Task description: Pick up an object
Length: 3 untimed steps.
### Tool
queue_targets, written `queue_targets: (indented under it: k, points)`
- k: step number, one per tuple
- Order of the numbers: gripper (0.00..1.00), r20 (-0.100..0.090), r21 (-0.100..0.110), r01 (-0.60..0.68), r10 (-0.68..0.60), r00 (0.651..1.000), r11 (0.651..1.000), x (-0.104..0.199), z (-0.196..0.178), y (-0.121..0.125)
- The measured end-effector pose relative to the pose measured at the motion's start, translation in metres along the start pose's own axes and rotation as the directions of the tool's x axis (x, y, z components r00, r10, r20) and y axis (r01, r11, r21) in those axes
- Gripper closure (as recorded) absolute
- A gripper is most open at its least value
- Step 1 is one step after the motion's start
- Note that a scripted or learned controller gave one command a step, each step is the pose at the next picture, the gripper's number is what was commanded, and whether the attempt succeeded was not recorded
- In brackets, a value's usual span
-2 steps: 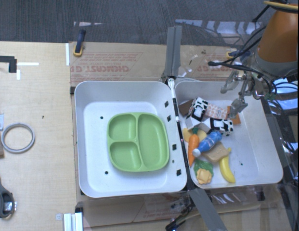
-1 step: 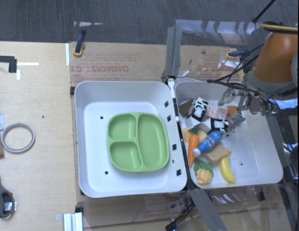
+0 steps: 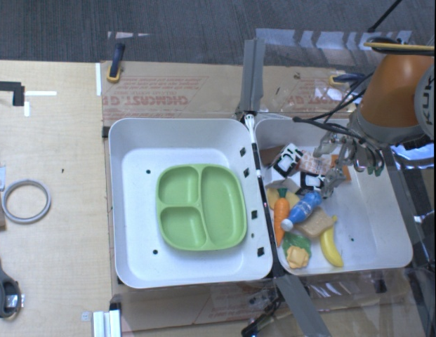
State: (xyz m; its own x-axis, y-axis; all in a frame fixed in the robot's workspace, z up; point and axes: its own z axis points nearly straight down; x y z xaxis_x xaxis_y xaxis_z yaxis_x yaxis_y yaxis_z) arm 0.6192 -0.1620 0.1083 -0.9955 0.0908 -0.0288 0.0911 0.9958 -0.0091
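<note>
Clutter (image 3: 302,216) along right bin's (image 3: 386,258) left side.

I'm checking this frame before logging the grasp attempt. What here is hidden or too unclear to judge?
- Tool, camera view: small and tangled with cables; whether it holds anything cannot be told.
- Black-and-white item: too small to identify.
- Carrot: partly covered by the blue bottle.
- Right bin: far corner hidden under the arm.
- Scissors: cut off by the left edge.

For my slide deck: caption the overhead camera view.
Gripper over a right bin of toy food beside a blue bottle; green tray in the left bin.
</note>
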Motion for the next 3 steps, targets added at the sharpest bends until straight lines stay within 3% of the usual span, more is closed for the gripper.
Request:
queue_targets:
  k: [1, 2, 3]
  points:
    - [0.00, -0.026, -0.004, -0.171, 0.170, 0.985, 0.985, 0.056, 0.014, -0.066]
    - [0.00, -0.027, -0.004, -0.214, 0.214, 0.976, 0.977, 0.056, 0.014, 0.021]
    - [0.00, -0.028, 0.000, -0.293, 0.293, 0.956, 0.956, 0.108, 0.013, 0.040]
